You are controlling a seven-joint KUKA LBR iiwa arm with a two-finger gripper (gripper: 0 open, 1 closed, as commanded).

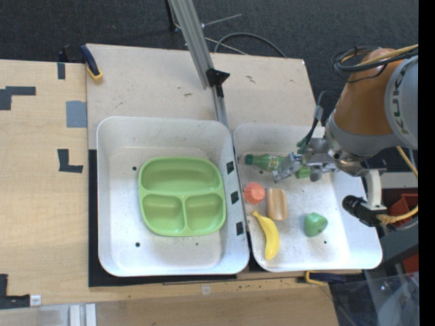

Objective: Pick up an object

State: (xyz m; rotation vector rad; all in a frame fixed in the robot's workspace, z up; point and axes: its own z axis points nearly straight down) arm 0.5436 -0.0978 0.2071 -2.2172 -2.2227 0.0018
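Grey arm (401, 107) with orange band, yellow cables, metallic end effector (289, 170).

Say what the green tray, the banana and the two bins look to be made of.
Tray: likely moulded plastic, with an even lime colour, rounded dividers and a soft sheen.
Banana: probably a plastic toy, uniformly yellow and smooth, though real fruit can't be ruled out.
Left bin and right bin: seemingly thin formed plastic, matte white with rounded corners and scuff specks.

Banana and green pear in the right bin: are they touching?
Apart. The camera view shows bare white bin floor between the banana and the green pear, a plain gap.
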